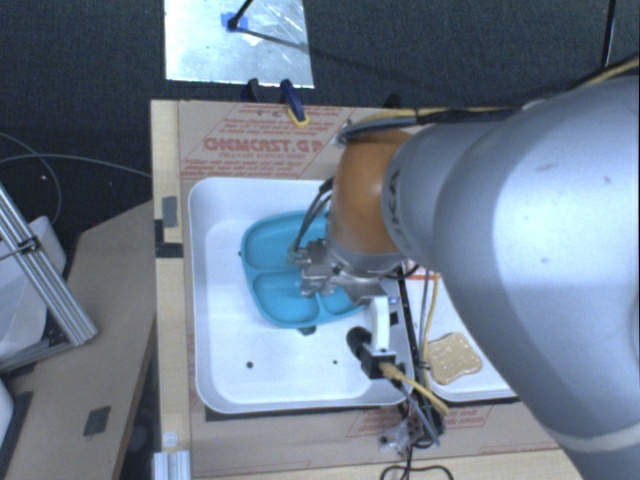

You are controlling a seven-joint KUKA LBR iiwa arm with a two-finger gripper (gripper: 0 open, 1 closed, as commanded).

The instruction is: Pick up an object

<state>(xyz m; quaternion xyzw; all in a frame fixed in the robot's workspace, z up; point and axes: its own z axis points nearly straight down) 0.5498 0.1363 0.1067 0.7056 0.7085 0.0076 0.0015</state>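
Observation:
A blue sectioned plate [272,268] lies in the left white bin [225,358], toward its middle and right side. My gripper [312,286] reaches down over the plate's right part, right at its surface, and the wrist body hides its tips. The orange band and grey arm cover the plate's right edge. A tan, toast-like piece [452,358] lies in the right bin [480,388], below the arm.
The big grey arm fills the right half of the view and hides most of the right bin. Cables and a yellow-tipped fitting [385,363] hang over the divide between the bins. A cardboard sheet [250,138] lies behind the bins.

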